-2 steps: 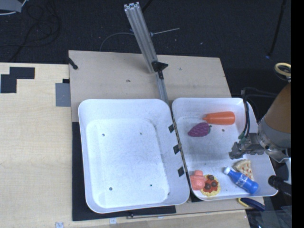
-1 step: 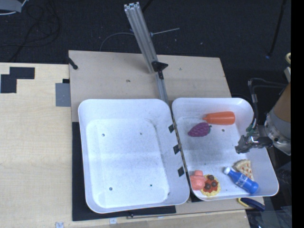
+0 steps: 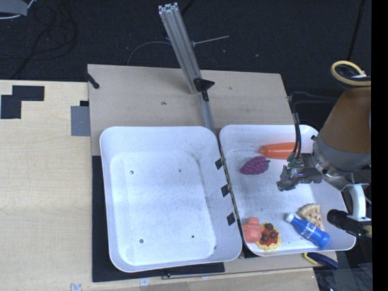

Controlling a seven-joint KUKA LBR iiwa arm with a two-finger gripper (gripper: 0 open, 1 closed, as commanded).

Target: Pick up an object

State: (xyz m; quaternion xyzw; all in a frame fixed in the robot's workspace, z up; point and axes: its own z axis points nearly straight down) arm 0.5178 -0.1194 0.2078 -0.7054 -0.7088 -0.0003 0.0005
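My gripper (image 3: 291, 179) hangs over the right bin (image 3: 267, 135), toward its 3 o'clock side, with my grey arm (image 3: 345, 141) and its orange band reaching in from that edge. From this slanted view the tool reads as a dark cluster, so I cannot tell how it is set, and I see nothing caught in it.

The nearest pieces lie toward 10 and 11 o'clock from my gripper: a purple bunch of grapes (image 3: 254, 165) a little way off on the bin floor, and an orange carrot (image 3: 277, 150) lying sideways beyond it, near the bin's far wall, its right end running behind my cable (image 3: 297, 139).

Toward 5 o'clock from my gripper a blue bottle (image 3: 309, 230) with a white cap lies on its side, and just beside it, at its 12 o'clock, sits a waffle-patterned pastry slice (image 3: 312, 213). Toward 7 o'clock, near the bin's front wall, a pink-red toy (image 3: 252, 228) touches a yellow tart with dark berries (image 3: 269, 237).

The left bin (image 3: 115, 162) sits alongside, joined to the right one by black clips (image 3: 225, 190).
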